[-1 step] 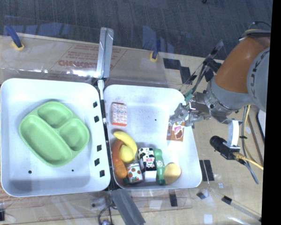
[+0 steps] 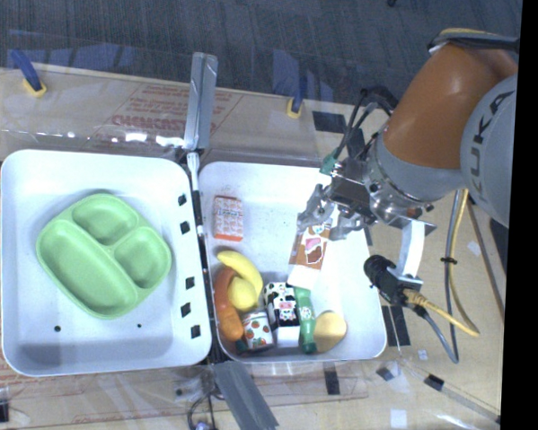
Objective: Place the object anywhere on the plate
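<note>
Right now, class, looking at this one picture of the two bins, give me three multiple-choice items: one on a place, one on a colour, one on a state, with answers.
1. Where is the plate?
A. left bin
B. right bin
C. on the bench outside the bins

2. What colour is the plate?
A. white
B. green
C. orange

3. What lies on the plate?
A. a banana
B. a carton
C. nothing yet

Answers:
1. A, since it sits in the left bin, apart from the toys.
2. B, its three sections are all light green.
3. C, the banana and the other toys lie in the right bin, where the gripper hangs over a brown packet.
</note>
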Controlling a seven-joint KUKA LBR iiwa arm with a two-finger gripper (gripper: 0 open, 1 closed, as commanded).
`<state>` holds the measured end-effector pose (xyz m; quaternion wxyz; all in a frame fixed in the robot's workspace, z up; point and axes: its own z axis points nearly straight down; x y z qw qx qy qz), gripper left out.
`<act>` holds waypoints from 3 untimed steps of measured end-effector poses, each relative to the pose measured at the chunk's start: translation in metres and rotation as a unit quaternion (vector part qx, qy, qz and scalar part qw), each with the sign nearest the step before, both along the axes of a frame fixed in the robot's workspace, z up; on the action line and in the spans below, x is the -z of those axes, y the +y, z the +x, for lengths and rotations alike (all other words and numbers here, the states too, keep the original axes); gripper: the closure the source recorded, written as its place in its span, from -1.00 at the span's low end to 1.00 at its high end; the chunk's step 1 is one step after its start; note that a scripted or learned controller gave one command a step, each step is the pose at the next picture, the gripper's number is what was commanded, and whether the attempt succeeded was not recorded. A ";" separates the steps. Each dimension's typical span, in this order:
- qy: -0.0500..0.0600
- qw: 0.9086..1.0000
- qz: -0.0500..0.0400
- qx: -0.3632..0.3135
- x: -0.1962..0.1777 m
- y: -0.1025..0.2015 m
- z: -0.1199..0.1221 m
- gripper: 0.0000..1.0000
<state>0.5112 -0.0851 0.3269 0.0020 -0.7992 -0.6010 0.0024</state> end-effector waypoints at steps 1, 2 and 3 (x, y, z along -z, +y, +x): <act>0.003 0.998 0.000 -0.057 0.057 0.050 0.024 1.00; 0.003 0.998 -0.001 -0.064 0.110 0.122 0.033 1.00; 0.001 0.991 0.000 -0.134 0.119 0.193 0.061 1.00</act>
